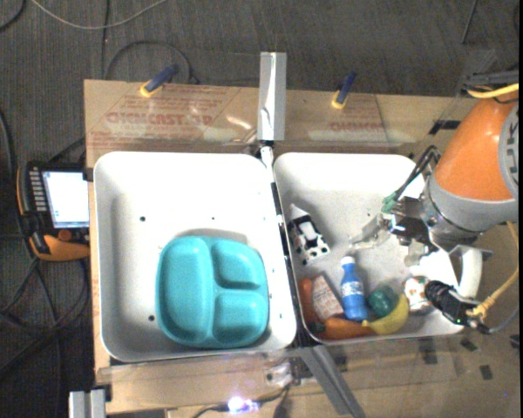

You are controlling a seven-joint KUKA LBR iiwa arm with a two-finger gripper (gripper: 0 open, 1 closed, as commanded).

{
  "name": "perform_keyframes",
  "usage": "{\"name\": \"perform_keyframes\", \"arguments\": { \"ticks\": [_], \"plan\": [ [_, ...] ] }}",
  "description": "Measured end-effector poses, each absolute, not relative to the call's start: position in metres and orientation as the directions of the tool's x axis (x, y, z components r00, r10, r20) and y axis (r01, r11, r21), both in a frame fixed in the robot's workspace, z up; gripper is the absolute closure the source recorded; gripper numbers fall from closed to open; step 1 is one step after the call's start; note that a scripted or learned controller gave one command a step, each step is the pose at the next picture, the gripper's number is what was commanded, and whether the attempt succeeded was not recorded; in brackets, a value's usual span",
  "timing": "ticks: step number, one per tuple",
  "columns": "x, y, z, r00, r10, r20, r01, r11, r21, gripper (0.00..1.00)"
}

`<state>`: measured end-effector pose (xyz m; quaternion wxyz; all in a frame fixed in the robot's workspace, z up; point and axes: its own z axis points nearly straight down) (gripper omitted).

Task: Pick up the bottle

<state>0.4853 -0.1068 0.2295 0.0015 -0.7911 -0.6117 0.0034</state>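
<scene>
Here the approach is judged under way: the bottle [351, 289] lies in the right bin [349, 177], among clutter. Nothing is held by the gripper [399, 231]; jaw state cannot be told. A descent onto the bottle is needed.

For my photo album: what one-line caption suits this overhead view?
Arm over the right bin near a blue bottle; teal tray in the left bin.
</scene>
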Motion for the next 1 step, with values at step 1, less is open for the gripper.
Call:
{"name": "perform_keyframes", "arguments": {
  "ticks": [1],
  "plan": [
    [0.4896,-0.0952,0.1982,0.128,0.992,-0.003,0.992,-0.128,-0.008,0.0]
  ]
}}
